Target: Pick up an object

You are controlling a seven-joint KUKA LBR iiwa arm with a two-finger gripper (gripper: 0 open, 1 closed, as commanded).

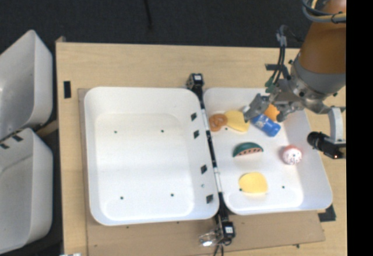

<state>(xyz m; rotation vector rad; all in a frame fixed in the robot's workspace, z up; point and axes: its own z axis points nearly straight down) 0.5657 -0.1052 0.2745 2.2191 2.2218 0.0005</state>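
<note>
My gripper (267, 110) hangs over the upper part of the right bin (315, 190), reaching in from the right. Directly under and beside it lies a blue block (269, 126) with a small orange piece (272, 112) at its top. Whether it touches either one is not visible. Left of the gripper a yellow piece (236, 121) lies against an orange round piece (217, 122). A green and red watermelon slice (247, 149) lies mid-bin. A pink ball (292, 155) sits to its right. Toward the front rests a yellow disc (253, 183).
The left bin (93, 150) adjoins the right one along a clipped centre seam (208, 150). The arm's grey body and orange band (323, 45) stand over the right bin's far right corner. White containers (23, 132) sit off the bench at left.
</note>
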